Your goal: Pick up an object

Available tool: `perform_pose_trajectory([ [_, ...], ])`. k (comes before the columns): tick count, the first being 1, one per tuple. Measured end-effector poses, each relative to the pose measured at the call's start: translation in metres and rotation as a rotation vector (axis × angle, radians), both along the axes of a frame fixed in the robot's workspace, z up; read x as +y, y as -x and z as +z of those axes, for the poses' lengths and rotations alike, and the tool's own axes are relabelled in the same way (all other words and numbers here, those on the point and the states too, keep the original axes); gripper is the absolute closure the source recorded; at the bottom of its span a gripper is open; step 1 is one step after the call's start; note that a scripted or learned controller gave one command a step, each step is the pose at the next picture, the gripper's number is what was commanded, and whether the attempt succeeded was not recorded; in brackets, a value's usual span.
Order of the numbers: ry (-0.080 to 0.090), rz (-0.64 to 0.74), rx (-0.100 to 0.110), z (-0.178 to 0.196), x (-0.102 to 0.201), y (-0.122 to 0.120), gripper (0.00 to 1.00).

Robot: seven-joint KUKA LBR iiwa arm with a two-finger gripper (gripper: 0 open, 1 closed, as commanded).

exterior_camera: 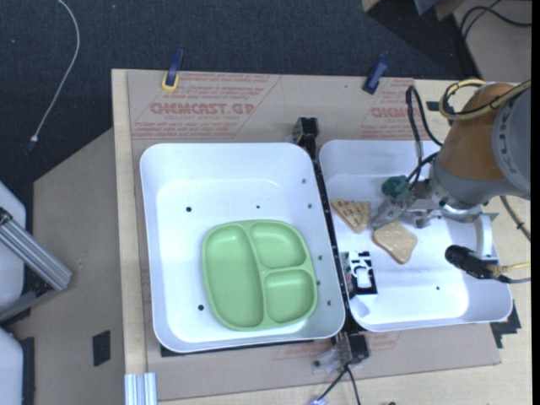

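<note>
The hand (396,213) (finger state unclear) hangs just above the tan bread slice (396,242); likely light, stiff, best pinched across edges.

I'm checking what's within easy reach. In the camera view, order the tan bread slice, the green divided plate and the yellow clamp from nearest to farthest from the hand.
From the hand:
1. Tan bread slice, right bin, just below it.
2. Green divided plate, left bin.
3. Yellow clamp, board's far left edge.

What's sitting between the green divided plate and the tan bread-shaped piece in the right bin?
In the camera view, the bins' adjoining walls and a black-and-white tag lie between the green plate and the tan piece. A waffle-like wedge sits slightly above that line.
</note>
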State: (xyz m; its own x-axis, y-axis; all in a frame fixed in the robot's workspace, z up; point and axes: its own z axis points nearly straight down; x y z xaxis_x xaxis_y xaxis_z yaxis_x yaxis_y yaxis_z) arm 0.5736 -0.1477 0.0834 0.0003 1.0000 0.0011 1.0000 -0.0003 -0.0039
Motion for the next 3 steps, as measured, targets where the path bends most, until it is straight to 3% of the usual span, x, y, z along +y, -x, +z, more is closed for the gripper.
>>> perform_pose_trajectory([
  [1, 0.001, 0.0, -0.003, 0.012, 0.0, -0.001, 1.0],
  [3, 0.003, 0.002, -0.01, 0.121, 0.001, 0.004, 1.0],
])
